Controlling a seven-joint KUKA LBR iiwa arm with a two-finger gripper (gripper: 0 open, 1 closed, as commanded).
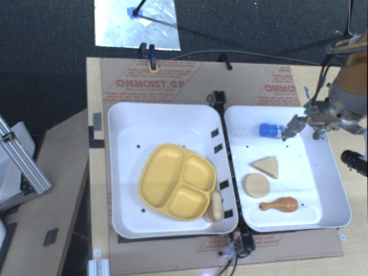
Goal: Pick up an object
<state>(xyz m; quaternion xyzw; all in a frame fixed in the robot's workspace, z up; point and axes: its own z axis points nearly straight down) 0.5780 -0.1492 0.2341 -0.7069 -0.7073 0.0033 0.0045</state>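
Note:
In the right bin [333, 177] lie a blue cylinder [268, 130] at the back, a tan wedge [267, 167] in the middle, a round tan disc [256, 185] below it, and an orange-brown pear-shaped piece [280, 204] near the front. My gripper [305, 129] hangs over the back right of this bin, just right of the blue cylinder. Its two dark fingers stand apart with nothing between them. One fingertip [289, 130] is close to the cylinder's right end.
The left bin [123, 154] holds a yellow divided tray [177, 180] and a small beige piece [215, 205] at the tray's front right corner. A black divider [227, 154] separates the bins. The arm's orange band [352, 45] rises at the upper right.

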